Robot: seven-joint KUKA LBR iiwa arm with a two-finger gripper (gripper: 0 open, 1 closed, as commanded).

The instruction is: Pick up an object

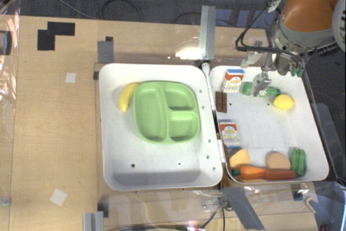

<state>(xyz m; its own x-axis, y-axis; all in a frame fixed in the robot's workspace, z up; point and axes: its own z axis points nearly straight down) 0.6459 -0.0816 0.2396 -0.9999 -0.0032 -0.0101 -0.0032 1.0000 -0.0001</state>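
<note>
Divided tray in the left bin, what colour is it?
Light green. The divided tray shows best in the camera view, beside a yellow banana.

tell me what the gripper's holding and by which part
Cannot be told: the gripper is down over a green object in the right bin, hiding any hold.

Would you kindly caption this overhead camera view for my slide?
Gripper poised over a green item beside a lemon in the right bin.
</note>
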